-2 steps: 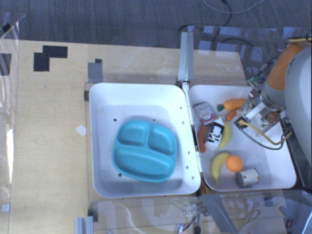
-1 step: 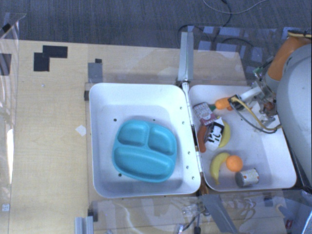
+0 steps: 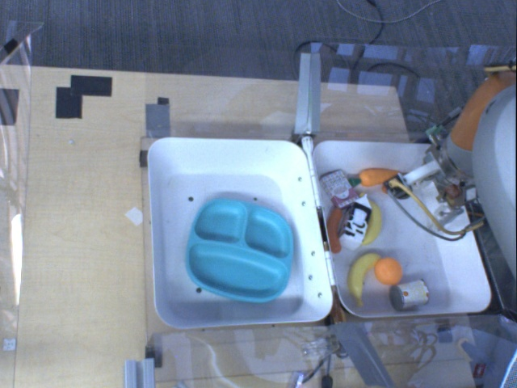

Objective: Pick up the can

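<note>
The can is a small grey metal cylinder lying on its side in the front right corner of the right bin. It rests just right of an orange and a yellow banana. My gripper hangs over the bin's back right part, with cables looped beneath it. It is well behind the can and apart from it.
A carrot, a grey packet, a black-and-white object, a second banana and a reddish sausage-shaped item crowd the right bin's back left. The left bin holds a blue divided plate.
</note>
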Controlling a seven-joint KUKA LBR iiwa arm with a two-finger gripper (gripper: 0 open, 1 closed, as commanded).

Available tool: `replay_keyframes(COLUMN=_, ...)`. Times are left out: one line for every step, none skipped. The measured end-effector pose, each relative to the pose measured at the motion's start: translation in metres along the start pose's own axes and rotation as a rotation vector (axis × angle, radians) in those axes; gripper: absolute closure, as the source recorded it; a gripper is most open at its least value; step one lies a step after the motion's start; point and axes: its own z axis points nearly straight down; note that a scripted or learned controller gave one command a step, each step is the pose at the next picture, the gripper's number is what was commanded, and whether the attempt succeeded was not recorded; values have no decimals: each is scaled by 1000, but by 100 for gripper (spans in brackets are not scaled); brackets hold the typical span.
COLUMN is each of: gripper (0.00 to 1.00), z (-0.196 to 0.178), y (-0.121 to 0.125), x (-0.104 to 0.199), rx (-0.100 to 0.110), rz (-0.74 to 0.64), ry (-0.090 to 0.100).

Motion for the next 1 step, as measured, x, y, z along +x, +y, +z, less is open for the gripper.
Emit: replay_keyframes(gripper=100, z=-10, y=0, x=4, rx=-3, rz=-10, ry=5)
